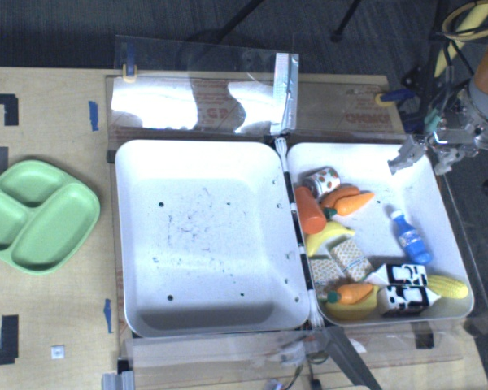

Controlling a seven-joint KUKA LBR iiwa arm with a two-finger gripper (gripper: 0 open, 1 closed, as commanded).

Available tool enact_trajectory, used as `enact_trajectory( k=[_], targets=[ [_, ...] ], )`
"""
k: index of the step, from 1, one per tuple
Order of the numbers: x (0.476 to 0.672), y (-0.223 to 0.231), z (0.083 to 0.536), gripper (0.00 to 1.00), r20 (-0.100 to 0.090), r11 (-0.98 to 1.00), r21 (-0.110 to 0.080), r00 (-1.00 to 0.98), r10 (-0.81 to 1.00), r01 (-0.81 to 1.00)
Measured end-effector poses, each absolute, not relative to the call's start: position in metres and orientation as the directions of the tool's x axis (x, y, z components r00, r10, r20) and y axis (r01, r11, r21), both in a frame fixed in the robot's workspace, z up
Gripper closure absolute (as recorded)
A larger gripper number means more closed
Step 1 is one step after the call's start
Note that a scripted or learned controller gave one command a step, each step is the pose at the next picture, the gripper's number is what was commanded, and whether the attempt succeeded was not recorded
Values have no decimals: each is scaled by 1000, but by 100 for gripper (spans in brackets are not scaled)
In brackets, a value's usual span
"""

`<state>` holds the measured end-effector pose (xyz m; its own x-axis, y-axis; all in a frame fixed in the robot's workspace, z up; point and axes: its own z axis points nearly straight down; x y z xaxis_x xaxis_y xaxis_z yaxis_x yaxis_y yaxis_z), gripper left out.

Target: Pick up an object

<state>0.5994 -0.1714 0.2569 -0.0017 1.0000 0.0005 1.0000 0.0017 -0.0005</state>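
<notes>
The right bin holds a pile of toy items. A small can, an orange carrot and an orange-red bottle lie by its left wall. Below them are a yellow banana and a checkered packet. A blue bottle lies near the middle. Along the front edge sit an orange fruit, a black-and-white box and a yellow corn cob. My gripper hovers over the bin's back right corner, open, with nothing between its fingers.
The left bin sits beside the right one, sharing a middle wall. A green divided plate rests on the bench at far left. A clear plastic panel stands behind the left bin. Cables hang at the upper right.
</notes>
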Motion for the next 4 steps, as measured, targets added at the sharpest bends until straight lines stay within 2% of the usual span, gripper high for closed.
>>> enact_trajectory(
  k=[1,2,3,4],
  targets=[
    [588,-87,261,0,1,-184,-3,184,983,983],
    [581,-163,232,0,0,-255,-3,255,967,967],
    [576,-196,100,0,2,-304,2,304,953,953],
    [554,-209,124,0,8,-316,-4,316,949,949]
  ],
)
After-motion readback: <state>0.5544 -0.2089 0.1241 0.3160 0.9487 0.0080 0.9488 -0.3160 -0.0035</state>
